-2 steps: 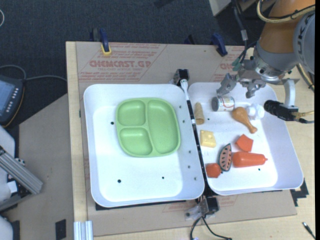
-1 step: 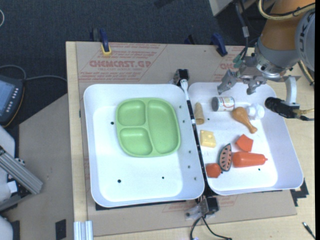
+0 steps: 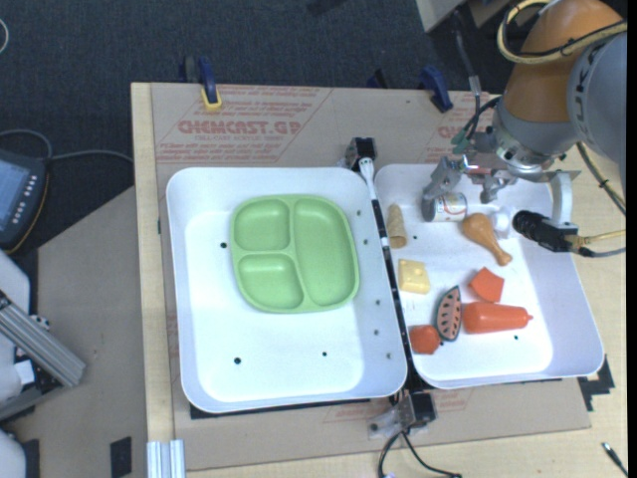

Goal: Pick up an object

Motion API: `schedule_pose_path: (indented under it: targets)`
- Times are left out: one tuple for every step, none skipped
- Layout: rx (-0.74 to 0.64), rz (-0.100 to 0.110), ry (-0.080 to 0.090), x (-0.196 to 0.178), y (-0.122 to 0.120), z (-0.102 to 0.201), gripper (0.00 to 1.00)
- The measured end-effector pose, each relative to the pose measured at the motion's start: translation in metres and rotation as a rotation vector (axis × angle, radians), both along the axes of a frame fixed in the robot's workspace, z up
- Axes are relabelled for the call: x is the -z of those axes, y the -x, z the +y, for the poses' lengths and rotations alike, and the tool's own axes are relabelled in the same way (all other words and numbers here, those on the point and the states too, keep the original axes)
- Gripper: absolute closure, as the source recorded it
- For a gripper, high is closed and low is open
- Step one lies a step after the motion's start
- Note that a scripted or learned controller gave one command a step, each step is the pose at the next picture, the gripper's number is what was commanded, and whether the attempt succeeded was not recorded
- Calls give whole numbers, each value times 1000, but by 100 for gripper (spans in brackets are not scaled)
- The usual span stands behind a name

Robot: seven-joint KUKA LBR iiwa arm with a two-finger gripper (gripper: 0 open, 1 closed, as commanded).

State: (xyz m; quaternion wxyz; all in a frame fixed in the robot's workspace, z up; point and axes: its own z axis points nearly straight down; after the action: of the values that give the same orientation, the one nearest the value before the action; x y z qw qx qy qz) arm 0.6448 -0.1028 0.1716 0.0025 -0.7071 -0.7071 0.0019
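Hovers over the back of the right bin (image 3: pixel 572 352), gripper (image 3: pixel 461 192) with fingers apart, clamped on nothing; chicken drumstick (image 3: pixel 486 235) just beside, lying flat; likely hollow plastic, light, stiff, somewhat slick; best pinched across the narrow shank, not the bulging end.

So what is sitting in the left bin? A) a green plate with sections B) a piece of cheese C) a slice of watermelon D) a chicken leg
A: the green divided plate lies alone in the left bin, while the toy foods sit in the right bin.
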Motion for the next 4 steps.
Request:
schedule_pose_path:
  targets:
    - [1,2,0,57,6,-8,0]
    - [0,-1,0,89,6,-7,0]
    - [1,-4,0,76,6,-7,100]
    - [1,-15,3,11,6,-9,100]
